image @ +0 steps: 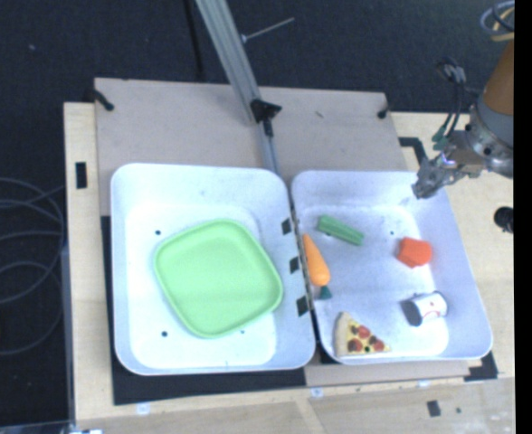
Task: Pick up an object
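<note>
where two white bins [375, 188] sit on a pale bench [85, 242], dark floor [67, 25] behind, pincer [426, 186] state unclear

Looking down on two white bins side by side. Left bin [130, 242] holding a light green plate [217, 277]. Right bin [460, 269] holding a green block [340, 231], an orange carrot [316, 260] lying against the left wall, an orange block [414, 252], a pizza slice [359, 336] and a small white-and-dark object [425, 308]. Gripper [426, 184] hovering over the right bin's upper right corner, nothing between its fingers.
</note>
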Controlling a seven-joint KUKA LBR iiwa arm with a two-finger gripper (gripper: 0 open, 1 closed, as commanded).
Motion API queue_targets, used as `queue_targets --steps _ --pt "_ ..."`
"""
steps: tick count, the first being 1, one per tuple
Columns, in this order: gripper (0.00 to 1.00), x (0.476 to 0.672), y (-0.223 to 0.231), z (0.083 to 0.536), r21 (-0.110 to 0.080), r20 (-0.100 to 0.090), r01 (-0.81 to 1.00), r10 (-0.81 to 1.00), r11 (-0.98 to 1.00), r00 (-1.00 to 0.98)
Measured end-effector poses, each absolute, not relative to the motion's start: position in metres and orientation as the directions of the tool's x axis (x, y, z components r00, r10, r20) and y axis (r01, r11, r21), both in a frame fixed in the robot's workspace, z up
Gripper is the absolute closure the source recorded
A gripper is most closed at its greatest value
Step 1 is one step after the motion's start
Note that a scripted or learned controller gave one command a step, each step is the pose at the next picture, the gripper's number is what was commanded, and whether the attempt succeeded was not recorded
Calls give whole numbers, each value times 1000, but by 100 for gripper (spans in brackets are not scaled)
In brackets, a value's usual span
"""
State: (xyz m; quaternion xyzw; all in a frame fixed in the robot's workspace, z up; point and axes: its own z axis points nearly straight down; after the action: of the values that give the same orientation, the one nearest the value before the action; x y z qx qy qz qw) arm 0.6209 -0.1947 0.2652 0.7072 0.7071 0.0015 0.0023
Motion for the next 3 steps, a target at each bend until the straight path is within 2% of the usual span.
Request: queue_targets --steps 2,3 --pt "100 605 -102 267 1 1 1000 1000 3 -3" --pt "100 586 -63 265 0 0 1000 1000 2 -2"
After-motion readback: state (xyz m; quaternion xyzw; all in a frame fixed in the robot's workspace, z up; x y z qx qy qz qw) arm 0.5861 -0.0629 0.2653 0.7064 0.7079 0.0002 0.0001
